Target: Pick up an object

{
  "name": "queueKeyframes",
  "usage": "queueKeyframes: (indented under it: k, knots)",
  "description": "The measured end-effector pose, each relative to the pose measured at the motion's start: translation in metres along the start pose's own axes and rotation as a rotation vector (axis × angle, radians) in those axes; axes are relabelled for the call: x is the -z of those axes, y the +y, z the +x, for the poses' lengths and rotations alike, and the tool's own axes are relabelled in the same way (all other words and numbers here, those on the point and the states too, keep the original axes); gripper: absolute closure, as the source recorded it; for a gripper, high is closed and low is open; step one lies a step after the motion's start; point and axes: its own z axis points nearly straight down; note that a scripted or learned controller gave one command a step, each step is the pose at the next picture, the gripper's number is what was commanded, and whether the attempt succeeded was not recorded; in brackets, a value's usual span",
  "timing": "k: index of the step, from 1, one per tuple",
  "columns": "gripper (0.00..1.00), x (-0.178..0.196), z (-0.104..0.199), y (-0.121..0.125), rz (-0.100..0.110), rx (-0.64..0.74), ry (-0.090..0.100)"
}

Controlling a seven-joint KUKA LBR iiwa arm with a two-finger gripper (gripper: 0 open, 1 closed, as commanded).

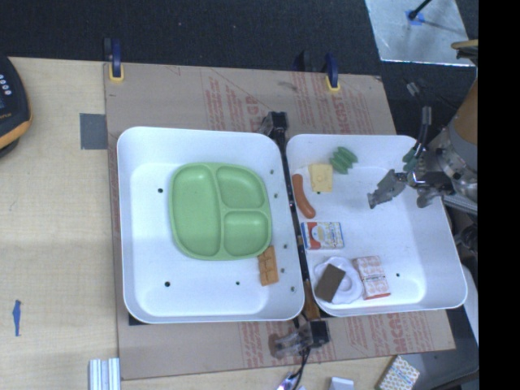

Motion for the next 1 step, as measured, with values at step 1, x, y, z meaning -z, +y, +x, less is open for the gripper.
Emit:
queueKeyframes:
  k: [1]
  knots:
    - [0.00, -0.1446, 0.0117, 0.0343, 0.011, 0.004, 0.002]
